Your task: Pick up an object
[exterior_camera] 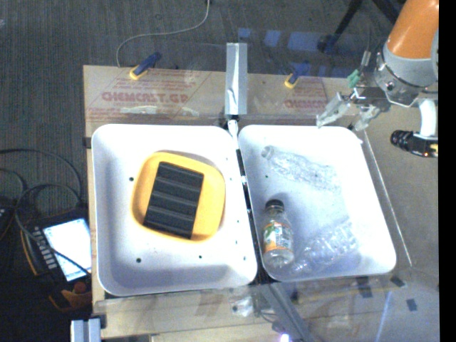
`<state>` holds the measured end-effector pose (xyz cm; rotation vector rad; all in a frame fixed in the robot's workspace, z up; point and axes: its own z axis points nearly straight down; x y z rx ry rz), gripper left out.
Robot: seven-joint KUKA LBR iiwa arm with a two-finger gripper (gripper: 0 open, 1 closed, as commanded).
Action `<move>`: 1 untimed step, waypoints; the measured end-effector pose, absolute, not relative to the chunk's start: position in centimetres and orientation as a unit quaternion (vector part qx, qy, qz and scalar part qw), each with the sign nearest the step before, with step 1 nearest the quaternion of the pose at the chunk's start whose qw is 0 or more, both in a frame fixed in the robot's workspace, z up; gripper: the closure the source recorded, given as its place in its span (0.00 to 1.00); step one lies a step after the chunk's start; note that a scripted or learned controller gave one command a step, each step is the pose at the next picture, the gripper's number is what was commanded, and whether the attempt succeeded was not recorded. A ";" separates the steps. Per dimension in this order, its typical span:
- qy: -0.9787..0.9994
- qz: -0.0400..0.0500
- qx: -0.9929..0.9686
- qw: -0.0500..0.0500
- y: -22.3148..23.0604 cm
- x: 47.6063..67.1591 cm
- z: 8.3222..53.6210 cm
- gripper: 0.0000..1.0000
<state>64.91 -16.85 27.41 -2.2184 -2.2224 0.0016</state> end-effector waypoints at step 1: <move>-0.745 0.000 -0.667 0.001 -9.7 61.6 19.2 0.00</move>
